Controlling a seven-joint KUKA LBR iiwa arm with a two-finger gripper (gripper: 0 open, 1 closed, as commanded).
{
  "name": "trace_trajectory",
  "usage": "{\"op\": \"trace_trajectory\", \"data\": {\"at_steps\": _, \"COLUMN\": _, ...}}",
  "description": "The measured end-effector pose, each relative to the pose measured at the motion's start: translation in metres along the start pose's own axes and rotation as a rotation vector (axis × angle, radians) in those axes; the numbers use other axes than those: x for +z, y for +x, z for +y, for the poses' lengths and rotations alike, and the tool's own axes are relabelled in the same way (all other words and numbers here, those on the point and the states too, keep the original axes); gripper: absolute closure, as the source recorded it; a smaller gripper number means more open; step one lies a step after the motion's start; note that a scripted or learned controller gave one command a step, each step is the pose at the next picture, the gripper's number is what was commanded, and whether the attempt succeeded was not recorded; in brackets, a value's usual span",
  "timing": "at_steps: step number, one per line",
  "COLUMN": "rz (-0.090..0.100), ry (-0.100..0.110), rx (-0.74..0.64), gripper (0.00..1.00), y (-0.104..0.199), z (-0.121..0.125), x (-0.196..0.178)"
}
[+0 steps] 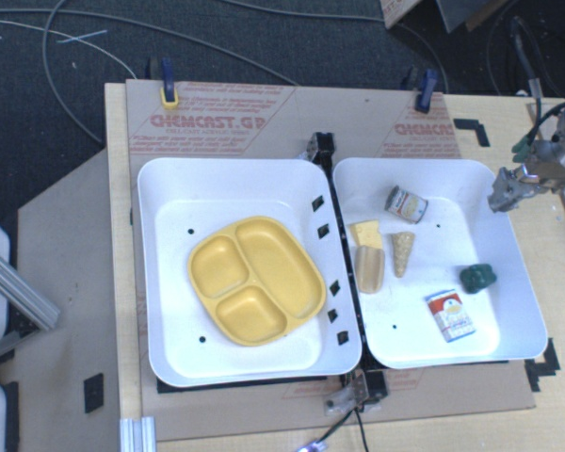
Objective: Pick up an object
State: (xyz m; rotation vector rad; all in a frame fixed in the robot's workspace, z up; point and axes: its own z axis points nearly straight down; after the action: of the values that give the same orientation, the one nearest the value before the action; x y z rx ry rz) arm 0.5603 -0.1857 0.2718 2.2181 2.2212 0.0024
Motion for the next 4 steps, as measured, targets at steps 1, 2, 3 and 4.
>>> {"op": "trace_trajectory", "data": {"at_steps": 1, "rz": 0.003, "ry": 0.003, "rx": -0.004, "gripper": 1.0, "y": 0.044, "z": 0.008, "x": 0.002}}
{"op": "trace_trajectory", "data": {"at_steps": 2, "rz": 0.002, "ry": 0.002, "rx": -0.004, "gripper": 1.0, "y": 0.09, "z": 0.03, "x": 0.013}}
{"op": "trace_trajectory", "data": {"at_steps": 3, "rz": 0.004, "ry": 0.006, "rx": -0.004, "gripper": 1.0, "y": 0.14, "z": 0.034, "x": 0.024}}
{"op": "trace_trajectory", "data": {"at_steps": 4, "rz": 0.003, "ry": 0.001, "rx": -0.005, "gripper": 1.0, "y": 0.192, "z": 0.047, "x": 0.018}}
